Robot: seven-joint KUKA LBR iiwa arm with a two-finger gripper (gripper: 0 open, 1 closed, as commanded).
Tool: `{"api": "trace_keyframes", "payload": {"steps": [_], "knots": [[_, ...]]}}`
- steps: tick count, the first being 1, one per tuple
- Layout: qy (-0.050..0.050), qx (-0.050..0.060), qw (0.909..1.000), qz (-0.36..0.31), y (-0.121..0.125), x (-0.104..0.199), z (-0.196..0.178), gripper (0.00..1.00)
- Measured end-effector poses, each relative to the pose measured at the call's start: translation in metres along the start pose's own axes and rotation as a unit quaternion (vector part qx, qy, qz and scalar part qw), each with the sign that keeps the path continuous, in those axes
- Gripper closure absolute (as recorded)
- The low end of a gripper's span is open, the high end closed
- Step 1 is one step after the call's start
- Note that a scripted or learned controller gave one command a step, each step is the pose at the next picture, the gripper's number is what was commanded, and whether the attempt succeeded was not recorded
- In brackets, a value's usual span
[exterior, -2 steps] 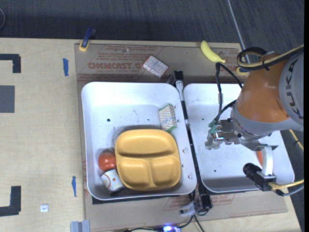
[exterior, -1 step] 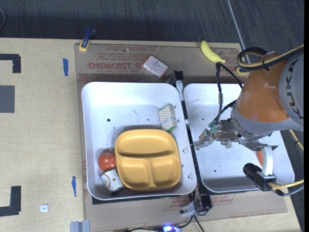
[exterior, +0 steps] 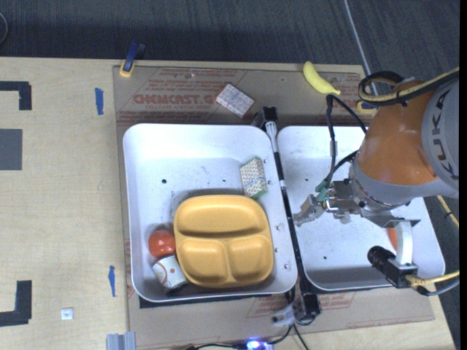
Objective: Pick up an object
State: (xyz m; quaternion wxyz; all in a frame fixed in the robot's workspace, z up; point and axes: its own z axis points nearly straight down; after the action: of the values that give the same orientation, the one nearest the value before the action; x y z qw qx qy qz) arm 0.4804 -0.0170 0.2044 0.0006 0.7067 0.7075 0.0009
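Inside the left bin (exterior: 139, 195) lie a yellow tray (exterior: 222, 239), orange ball (exterior: 161, 242) and patterned packet (exterior: 253, 176); gripper (exterior: 310, 208) state unclear.

You see a smooth, matt yellow plastic tray (exterior: 221, 239) in a glossy white plastic bin (exterior: 146, 152). The bench (exterior: 51, 217) looks like pale wood.

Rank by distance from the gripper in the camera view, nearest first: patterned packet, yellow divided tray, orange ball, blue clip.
From the gripper, in the right bin:
1. Patterned packet, left bin, upper right corner area.
2. Yellow divided tray, left bin, lower middle.
3. Orange ball, left bin, off the tray's left edge.
4. Blue clip, on the bench beyond the bins, upper left.
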Motion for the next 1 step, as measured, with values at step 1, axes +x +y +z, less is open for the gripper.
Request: {"api": "trace_keyframes", "payload": {"steps": [1], "knots": [[0.0,0.0,1.0,0.0,0.0,0.0,0.0,0.0]]}}
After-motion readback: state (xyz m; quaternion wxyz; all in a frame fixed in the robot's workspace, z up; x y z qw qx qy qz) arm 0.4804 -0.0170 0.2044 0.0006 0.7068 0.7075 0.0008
